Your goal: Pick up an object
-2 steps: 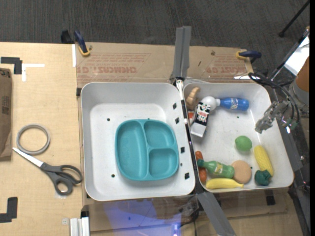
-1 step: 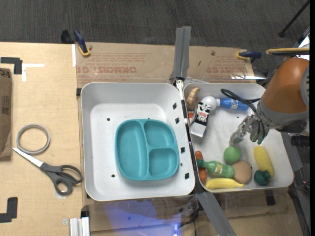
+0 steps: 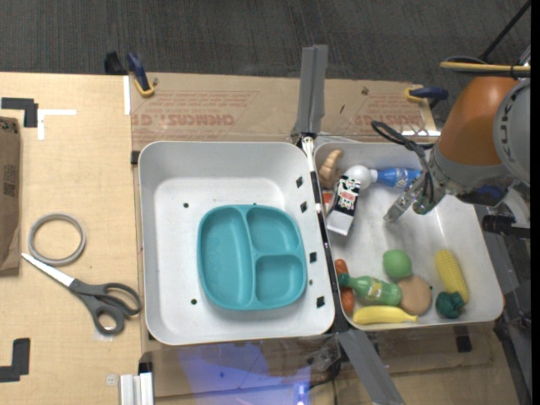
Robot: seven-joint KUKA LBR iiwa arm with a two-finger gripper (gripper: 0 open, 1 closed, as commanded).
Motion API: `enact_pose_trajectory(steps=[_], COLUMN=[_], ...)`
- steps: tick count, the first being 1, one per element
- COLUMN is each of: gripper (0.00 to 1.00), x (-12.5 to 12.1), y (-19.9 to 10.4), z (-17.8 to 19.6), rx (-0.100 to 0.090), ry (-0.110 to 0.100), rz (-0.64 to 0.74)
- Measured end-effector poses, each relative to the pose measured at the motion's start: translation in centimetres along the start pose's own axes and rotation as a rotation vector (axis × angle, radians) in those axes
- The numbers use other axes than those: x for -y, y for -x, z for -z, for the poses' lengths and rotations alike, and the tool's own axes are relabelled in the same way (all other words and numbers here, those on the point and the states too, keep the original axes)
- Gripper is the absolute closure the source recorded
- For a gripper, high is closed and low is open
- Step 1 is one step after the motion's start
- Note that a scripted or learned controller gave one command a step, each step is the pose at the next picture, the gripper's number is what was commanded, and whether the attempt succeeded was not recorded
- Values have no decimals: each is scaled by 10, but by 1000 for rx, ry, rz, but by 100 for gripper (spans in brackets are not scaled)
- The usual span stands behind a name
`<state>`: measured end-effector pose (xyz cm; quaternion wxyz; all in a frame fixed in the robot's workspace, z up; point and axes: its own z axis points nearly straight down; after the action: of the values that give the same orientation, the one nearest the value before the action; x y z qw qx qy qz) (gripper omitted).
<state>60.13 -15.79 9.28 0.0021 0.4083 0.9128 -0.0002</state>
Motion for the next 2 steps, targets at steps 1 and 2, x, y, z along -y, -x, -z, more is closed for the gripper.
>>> enact_pose_trajectory(steps=[1,2], gripper=[100,0], x=[-46,-46], y=[5,5], z=[0,0], rx=[0,-2], ry=[-1,-1], rz=[-119,-120])
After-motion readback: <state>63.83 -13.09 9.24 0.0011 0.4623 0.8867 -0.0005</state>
